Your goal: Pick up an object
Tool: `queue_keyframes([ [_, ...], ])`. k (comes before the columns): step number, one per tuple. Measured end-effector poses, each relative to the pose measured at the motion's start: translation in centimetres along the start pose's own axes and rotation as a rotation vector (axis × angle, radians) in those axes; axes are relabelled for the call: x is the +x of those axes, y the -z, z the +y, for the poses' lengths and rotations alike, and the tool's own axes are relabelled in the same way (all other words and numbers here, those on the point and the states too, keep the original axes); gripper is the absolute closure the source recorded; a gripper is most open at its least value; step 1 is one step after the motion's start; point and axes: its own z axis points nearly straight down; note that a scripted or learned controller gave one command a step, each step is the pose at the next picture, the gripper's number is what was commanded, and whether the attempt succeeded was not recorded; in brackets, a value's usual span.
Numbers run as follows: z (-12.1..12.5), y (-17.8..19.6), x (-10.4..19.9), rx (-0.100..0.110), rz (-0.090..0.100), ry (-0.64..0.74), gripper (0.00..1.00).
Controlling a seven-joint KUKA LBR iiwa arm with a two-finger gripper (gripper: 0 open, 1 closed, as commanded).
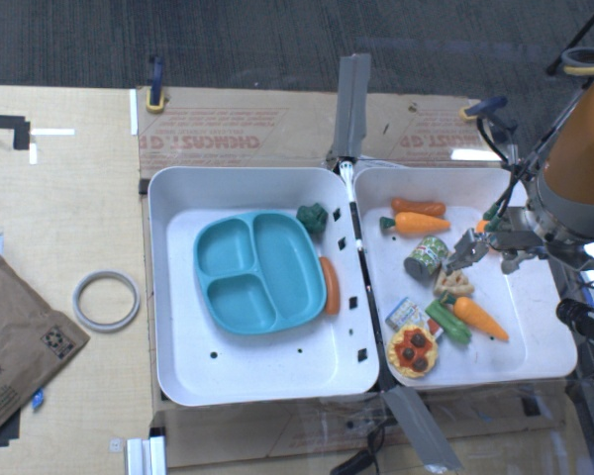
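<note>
Two bins sit on the surface. The left bin point(178, 364) holds one teal plate point(258, 272), one sausage point(330, 285) and one green toy point(313, 217). The right bin point(535, 349) holds two carrots point(422, 224) point(479, 318), one can point(428, 256) and one pizza point(414, 350). The tool point(465, 252) hovers at the can's 3 o'clock, open and holding nothing.

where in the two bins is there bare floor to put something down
Left white bin: bare floor in front of the teal divided plate and along its left wall. Right white bin: crowded middle around the green tin can, carrots and pizza slice; free only at the front right corner.
</note>
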Motion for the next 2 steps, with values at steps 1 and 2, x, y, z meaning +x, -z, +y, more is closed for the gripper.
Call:
queue_keyframes([
  [1,2.21,-15.86,-2.16,-0.001,0.001,-0.078,0.0],
  [2,2.17,-15.01,-2.22,0.001,0.001,-0.08,1.0],
])
